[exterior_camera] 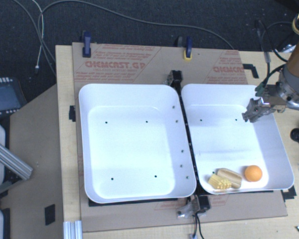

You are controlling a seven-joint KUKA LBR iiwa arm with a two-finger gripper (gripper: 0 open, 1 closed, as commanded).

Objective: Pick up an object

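In the right bin (229, 138), near its front edge, lie three small things: an orange ball (253, 173), a tan bread-like roll (229, 175) and a yellow corn piece (220, 183) touching the roll. My gripper (251, 111) hangs over the right bin's far right part, well behind the ball, with nothing visible between its fingers. The grey arm enters from the right edge.
The left bin (134, 143) sits beside the right one, their rims meeting at the middle. Both rest on a cardboard sheet (119, 63) held by blue clamps (86, 43). Cables run over the dark floor behind the bench.
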